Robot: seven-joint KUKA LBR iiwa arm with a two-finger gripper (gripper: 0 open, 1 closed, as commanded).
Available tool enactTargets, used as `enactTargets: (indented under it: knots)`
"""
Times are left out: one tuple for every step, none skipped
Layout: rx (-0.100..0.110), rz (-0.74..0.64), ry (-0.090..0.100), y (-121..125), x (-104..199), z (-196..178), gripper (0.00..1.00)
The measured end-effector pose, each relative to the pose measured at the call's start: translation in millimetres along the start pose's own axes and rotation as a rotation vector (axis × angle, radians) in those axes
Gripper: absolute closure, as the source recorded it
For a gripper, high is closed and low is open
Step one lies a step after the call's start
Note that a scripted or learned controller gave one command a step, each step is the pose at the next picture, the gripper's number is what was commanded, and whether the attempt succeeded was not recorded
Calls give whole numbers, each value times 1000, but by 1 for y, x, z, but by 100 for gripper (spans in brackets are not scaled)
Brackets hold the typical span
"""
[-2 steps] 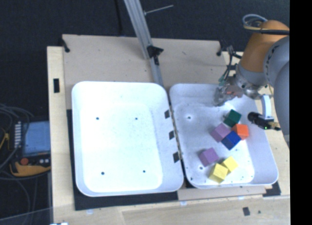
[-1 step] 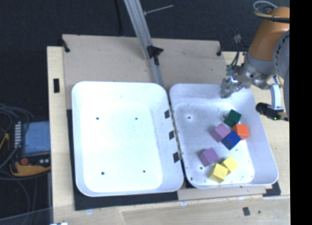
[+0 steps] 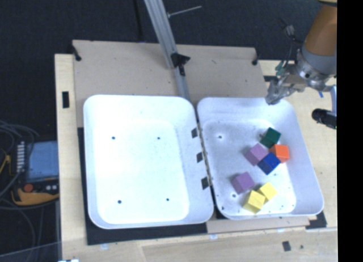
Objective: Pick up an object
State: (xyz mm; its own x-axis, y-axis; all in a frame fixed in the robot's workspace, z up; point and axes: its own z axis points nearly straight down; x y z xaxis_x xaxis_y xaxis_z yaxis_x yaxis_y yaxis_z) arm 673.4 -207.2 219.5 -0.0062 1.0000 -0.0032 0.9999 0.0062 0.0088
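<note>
The end effector (image 3: 274, 97) hangs over the right bin (image 3: 227, 113) at its 1 o'clock corner; I cannot tell its state. The green block (image 3: 270, 137) sits at 6 o'clock from it. It looks light and hard. Pinch two flat sides.
</note>
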Motion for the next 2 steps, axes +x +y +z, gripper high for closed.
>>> enactTargets:
  knots:
    - [5, -2, 1, 1, -1, -8, 100]
    - [7, -1, 4, 1, 51, -21, 100]
